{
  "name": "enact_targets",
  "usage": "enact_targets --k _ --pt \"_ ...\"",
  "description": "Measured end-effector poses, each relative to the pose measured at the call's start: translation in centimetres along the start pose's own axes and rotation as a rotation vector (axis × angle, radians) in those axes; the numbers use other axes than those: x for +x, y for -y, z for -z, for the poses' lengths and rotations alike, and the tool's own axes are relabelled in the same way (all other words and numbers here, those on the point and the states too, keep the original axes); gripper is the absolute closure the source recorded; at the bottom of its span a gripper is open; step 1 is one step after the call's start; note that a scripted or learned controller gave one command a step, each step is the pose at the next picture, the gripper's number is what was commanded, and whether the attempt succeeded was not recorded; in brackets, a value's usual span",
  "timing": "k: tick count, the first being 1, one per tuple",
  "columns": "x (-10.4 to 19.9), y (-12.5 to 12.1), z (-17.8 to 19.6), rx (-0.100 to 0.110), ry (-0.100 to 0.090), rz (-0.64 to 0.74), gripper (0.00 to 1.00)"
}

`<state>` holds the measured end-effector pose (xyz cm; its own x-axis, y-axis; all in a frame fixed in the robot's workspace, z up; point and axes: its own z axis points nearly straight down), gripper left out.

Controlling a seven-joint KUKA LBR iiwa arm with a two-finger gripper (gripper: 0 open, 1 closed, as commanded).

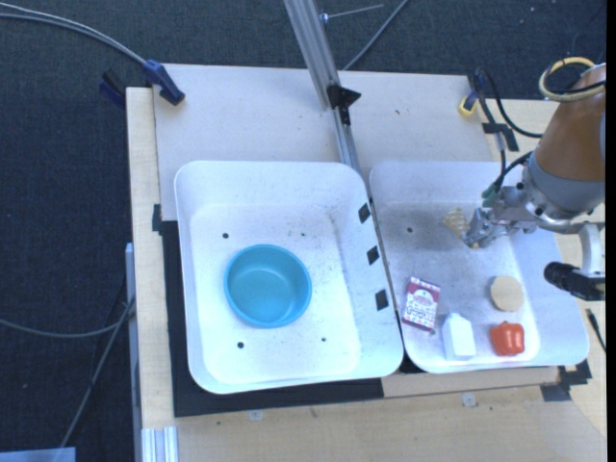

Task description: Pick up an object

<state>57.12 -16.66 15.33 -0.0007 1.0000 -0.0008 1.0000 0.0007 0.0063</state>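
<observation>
The right bin [414, 195] holds several small items: a tan crumpled piece [454, 221] near the back, a round beige piece [506, 294], a red piece [507, 338], a white block [459, 336] and a red-and-white packet [421, 304]. My gripper [477, 235] hangs low over the right bin, just right of the tan piece and very close to it. Whether it touches the tan piece is unclear. In the left bin [197, 248] sits a blue bowl [269, 285].
A slanted metal pole [318, 41] crosses the bench from the top and ends between the bins. Blue [164, 83] and yellow [469, 104] clamps sit at the bench's back corners. Cables [500, 128] trail behind the arm.
</observation>
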Motion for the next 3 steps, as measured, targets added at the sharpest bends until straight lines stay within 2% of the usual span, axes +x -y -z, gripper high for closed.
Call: enact_targets --k 1,2,3 --pt "0.0 -0.2 5.5 -0.001 0.0 0.0 1.0" --pt "4.7 1.0 5.8 0.016 -0.009 0.004 1.0" --pt "9.6 0.5 6.2 0.015 -0.007 0.005 1.0"
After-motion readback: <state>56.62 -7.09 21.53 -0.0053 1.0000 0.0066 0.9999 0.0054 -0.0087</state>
